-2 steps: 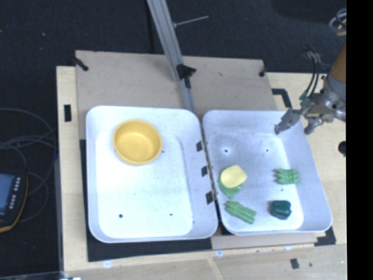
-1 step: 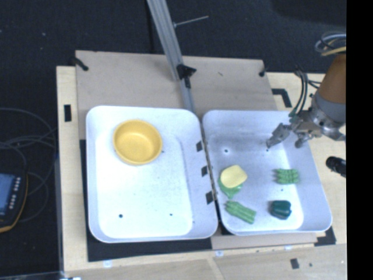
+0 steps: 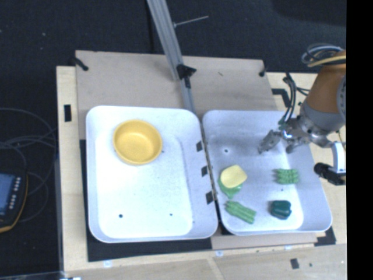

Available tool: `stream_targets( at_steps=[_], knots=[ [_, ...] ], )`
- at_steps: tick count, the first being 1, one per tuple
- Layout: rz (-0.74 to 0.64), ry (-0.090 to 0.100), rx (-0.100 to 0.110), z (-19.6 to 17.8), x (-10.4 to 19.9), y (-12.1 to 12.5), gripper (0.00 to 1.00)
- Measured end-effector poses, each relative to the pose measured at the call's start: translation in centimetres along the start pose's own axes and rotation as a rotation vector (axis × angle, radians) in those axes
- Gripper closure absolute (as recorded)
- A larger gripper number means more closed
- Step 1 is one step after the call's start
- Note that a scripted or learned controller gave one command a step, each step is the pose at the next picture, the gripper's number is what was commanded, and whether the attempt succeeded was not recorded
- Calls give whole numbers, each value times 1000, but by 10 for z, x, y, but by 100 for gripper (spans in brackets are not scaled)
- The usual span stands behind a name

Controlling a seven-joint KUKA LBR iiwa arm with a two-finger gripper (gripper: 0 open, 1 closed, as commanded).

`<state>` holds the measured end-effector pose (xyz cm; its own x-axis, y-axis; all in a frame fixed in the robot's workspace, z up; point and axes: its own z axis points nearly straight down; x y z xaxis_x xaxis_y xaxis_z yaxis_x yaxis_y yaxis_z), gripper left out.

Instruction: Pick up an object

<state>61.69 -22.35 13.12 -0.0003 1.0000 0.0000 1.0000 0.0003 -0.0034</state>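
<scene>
My gripper (image 3: 278, 144) hangs over the upper right part of the right bin (image 3: 250, 127), its two fingers spread open with nothing between them. Below it in that bin lie a yellow-green rounded object (image 3: 232, 178), a light green ridged piece (image 3: 286, 176), a long green ridged piece (image 3: 240, 212) and a dark green object (image 3: 280, 209). The light green ridged piece is the nearest to the gripper, just below it. A yellow bowl (image 3: 137, 142) sits in the upper left of the left bin (image 3: 145, 209).
A grey metal post (image 3: 169, 37) slants down to the rim between the two bins. The arm's orange band (image 3: 323, 89) and cables stand over the right bin's far right edge. A handheld device (image 3: 10, 197) lies off the bench at left.
</scene>
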Motion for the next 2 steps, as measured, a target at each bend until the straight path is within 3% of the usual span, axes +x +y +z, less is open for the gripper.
stream_targets(
  at_steps=[1,2],
  knots=[
    [0,-1,-2,32,0,0,0],
    [0,-2,-5,19,-1,0,100]
  ],
)
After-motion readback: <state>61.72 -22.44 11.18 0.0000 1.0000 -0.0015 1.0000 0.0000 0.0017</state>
